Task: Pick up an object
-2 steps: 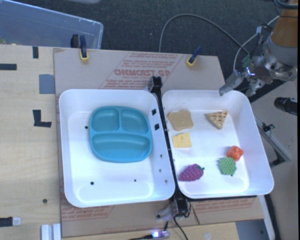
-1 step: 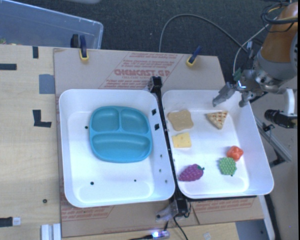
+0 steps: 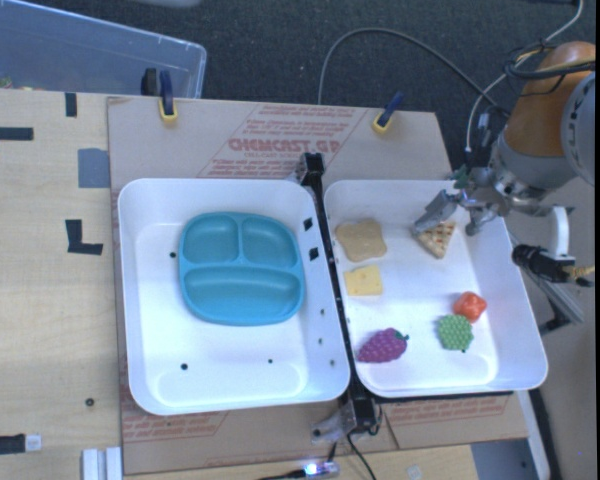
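My gripper [image 3: 450, 220] hangs over the far right part of the right bin [image 3: 510, 298], its two fingers spread apart and open. A small tan pizza-like wedge [image 3: 439, 238] lies on the bin floor just under and between the fingertips; I cannot tell whether they touch it. Further left in the same bin are a tan bread piece [image 3: 361, 238] and a yellow cheese square [image 3: 364, 282]. Along the near side sit purple grapes [image 3: 382, 345], a green broccoli-like piece [image 3: 455, 332] and a red piece [image 3: 469, 305].
The left bin [image 3: 145, 298] holds a blue divided plate [image 3: 242, 268]. A black divider rail [image 3: 328, 268] runs between the bins. Cables [image 3: 400, 43] arc behind the right bin, and clamps [image 3: 167, 103] pin the cardboard base.
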Robot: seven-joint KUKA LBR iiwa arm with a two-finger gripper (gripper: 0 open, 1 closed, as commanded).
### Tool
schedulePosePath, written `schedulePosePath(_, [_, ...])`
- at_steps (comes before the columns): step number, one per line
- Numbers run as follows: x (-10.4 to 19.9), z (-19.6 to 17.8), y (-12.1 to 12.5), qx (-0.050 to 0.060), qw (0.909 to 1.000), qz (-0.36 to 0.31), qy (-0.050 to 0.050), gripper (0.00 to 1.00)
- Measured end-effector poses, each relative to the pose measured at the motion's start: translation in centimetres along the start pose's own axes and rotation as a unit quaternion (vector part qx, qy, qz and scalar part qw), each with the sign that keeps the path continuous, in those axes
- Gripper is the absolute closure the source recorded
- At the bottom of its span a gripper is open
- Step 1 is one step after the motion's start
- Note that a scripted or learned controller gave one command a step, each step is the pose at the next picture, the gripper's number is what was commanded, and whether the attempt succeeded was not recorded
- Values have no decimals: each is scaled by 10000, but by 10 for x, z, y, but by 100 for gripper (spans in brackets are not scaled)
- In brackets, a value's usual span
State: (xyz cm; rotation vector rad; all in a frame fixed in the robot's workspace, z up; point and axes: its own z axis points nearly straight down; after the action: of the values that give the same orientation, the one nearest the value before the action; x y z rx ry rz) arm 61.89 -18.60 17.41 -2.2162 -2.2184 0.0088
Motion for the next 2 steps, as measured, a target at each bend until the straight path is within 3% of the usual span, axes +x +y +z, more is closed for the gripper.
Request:
schedulePosePath(1, [3,46,-1,2,10000,-4,2,0])
schedulePosePath(2, [4,35,0,-6,10000,-14,1,100])
